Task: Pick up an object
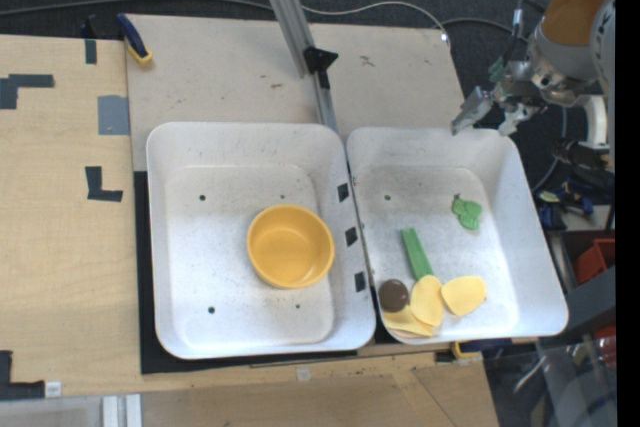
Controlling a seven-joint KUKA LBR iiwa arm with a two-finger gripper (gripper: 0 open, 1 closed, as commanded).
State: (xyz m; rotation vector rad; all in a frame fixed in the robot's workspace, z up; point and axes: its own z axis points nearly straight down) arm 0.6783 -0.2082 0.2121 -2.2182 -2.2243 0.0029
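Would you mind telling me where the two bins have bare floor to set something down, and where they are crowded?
Left bin: bare floor all around the yellow bowl. Right bin: the far half is bare, above the small green piece. Its near edge is crowded: the green stick, brown round piece and yellow chips cluster together.

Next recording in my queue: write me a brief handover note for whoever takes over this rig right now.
Gripper: raised over the far rim of the right white bin, nothing between its fingers; open or shut unclear.
Left white bin: round yellow bowl.
Right bin: small green leafy piece, green stick, brown round piece, pale yellow chip-like slices, clustered at the near edge.
Done: nothing picked.
Left: descend, grasp one object, lift.
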